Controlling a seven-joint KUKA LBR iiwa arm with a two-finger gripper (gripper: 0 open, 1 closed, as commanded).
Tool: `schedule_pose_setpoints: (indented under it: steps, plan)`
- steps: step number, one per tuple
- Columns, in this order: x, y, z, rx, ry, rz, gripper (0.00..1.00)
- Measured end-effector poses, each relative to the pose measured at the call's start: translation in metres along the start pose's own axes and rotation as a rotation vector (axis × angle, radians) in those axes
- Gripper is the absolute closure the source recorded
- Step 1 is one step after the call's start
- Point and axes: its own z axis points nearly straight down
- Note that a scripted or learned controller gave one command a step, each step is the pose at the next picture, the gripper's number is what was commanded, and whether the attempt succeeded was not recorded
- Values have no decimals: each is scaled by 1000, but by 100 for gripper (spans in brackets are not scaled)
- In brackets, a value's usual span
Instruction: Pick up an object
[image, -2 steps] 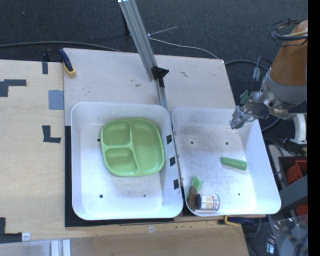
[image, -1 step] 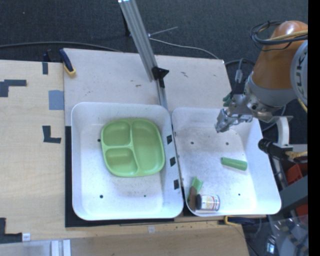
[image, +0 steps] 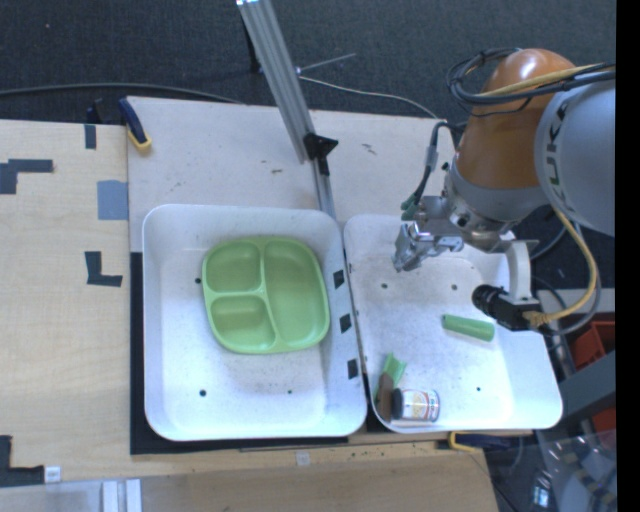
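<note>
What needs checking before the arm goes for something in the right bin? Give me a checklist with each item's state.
1. Gripper is over the right bin: ok.
2. Nothing carried already: cannot tell.
3. Green block lies apart from other things, easy to reach: ok.
4. Small can sits tight in the bin's near corner beside a green piece: not ok for an easy grasp.
5. Green divided plate in the left bin is out of the way: ok.
</note>
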Motion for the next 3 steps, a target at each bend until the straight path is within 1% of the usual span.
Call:
schedule_pose_setpoints:
  steps: [1,2,3]
  plan:
    - [42,-14,17,2,0,1,100]
    - [85,-28,17,2,0,1,100]
    - [129,-39,31,2,-1,1,100]
